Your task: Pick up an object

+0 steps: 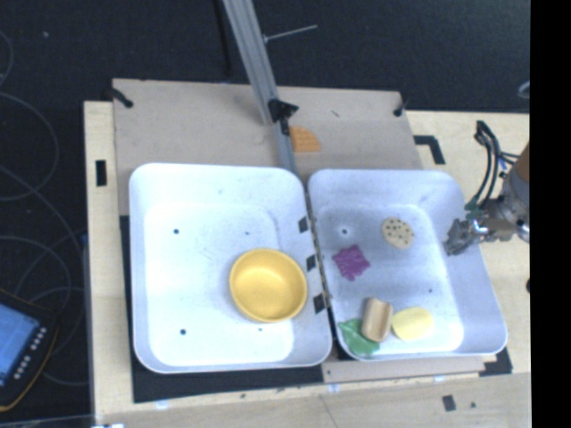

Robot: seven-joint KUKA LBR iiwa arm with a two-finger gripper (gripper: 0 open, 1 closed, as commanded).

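Pincer [460,233] at right bin's [473,283] right rim, nothing between its fingers; can't tell if spread or pressed together. Nearest pick: speckled cookie [397,232] upper middle of that bin, looks light, flat, stiff – pinch across edges. Purple piece [351,261] probably soft, yellow bowl [267,283] in left bin too wide

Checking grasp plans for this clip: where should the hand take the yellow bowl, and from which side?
On its rim. The yellow bowl sits upright and open in the left bin, too wide to span, so come down from above, probably with one finger inside and one outside its wall.
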